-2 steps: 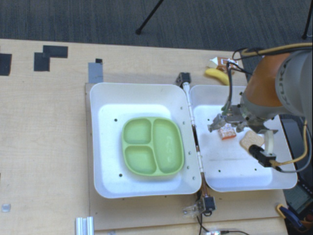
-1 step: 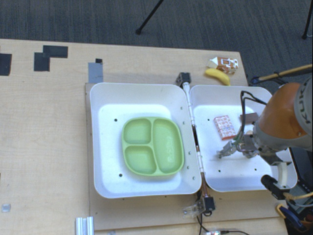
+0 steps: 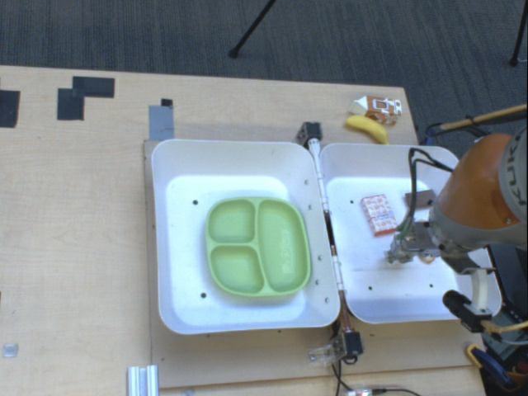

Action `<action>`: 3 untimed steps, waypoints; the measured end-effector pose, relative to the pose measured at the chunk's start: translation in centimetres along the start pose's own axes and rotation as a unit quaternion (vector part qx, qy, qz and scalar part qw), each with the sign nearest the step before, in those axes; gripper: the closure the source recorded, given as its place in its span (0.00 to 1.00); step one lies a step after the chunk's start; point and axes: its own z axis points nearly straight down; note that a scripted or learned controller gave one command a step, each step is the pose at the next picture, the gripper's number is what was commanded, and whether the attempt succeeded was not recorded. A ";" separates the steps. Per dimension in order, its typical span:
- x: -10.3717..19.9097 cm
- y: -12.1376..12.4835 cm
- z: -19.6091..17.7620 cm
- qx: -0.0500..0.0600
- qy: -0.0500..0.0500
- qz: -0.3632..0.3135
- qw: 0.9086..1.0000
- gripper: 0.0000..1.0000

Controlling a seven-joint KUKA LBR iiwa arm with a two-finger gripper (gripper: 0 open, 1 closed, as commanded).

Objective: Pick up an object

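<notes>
Camera view: gripper (image 3: pixel 402 252) hovers low in the right bin (image 3: pixel 363 299), just right of the red packet (image 3: pixel 379 214); grip state I cannot tell; green tray (image 3: pixel 256 247) left.

A green divided plate (image 3: pixel 257 247) fills most of the left bin (image 3: pixel 177 246), leaving bare floor only along its walls. The right bin (image 3: pixel 363 291) is mostly open floor; a small red-and-white packet (image 3: pixel 379 214) lies near its back, beside the gripper (image 3: pixel 402 250).

Dark grey carpet (image 3: pixel 165 15) (finely ribbed) lies beyond the pale wooden bench (image 3: pixel 74 246).
</notes>
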 end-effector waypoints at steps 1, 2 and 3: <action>-4.8 -1.5 -6.1 0.004 0.000 0.001 1.000 1.00; -4.7 -1.5 -6.0 0.004 0.001 0.000 1.000 0.00; -0.7 -1.5 1.2 0.003 0.000 0.000 1.000 0.00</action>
